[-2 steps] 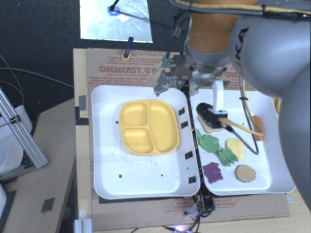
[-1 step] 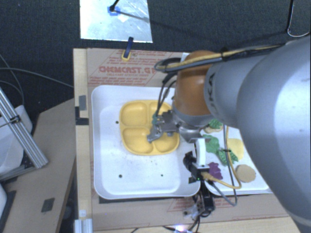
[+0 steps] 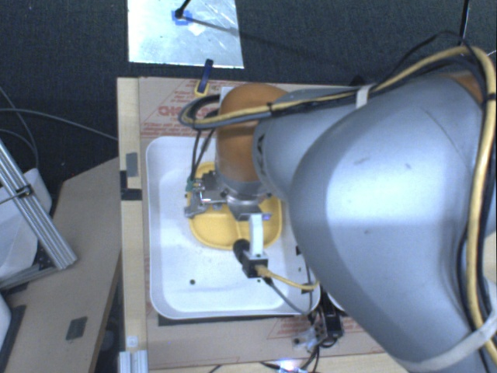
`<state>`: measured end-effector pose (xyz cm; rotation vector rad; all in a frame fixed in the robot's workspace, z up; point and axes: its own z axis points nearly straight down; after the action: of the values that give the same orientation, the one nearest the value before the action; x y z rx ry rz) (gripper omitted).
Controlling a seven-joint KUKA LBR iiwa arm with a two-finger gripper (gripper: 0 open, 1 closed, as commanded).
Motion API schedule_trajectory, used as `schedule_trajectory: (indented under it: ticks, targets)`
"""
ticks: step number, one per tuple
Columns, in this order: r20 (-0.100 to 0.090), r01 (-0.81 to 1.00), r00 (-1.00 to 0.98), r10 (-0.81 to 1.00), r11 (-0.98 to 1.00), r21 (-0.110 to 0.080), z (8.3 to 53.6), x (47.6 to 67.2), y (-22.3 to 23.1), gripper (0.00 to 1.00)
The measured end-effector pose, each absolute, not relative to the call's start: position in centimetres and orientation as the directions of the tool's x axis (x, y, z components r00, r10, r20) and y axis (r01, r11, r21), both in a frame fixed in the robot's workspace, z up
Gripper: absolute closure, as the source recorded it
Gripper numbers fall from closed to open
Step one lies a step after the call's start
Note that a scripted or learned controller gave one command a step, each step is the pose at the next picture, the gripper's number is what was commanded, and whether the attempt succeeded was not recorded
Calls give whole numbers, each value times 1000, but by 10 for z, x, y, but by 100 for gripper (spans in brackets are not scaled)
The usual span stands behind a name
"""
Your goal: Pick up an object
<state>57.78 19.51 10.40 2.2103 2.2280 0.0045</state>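
Note:
A yellow object (image 3: pixel 211 225) lies in the middle of the left white bin (image 3: pixel 175 286). The arm's wrist, with its orange band, comes down right over it and covers most of it. My gripper (image 3: pixel 225 208) sits beneath the wrist, directly on or just above the yellow object. The wrist body hides the part where they meet.
The big grey arm body fills the right half of the view and covers the right bin. Yellow and black cables (image 3: pixel 279 282) hang across the bin's lower right. A cardboard sheet (image 3: pixel 167 107) lies under the bins. A metal plate (image 3: pixel 182 18) lies on the dark floor beyond.

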Motion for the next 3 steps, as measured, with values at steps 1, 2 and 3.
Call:
schedule_trajectory:
  ticks: [1, 2, 3]
  targets:
    - [1, 999, 7, 1000, -7, 36, 92, 495, 231, 0]
    - [1, 1000, -5, 1000, 5, 6, 140, 562, 234, 0]
    - [1, 1000, -8, 1000, 8, 1, 148, 559, 234, 100]
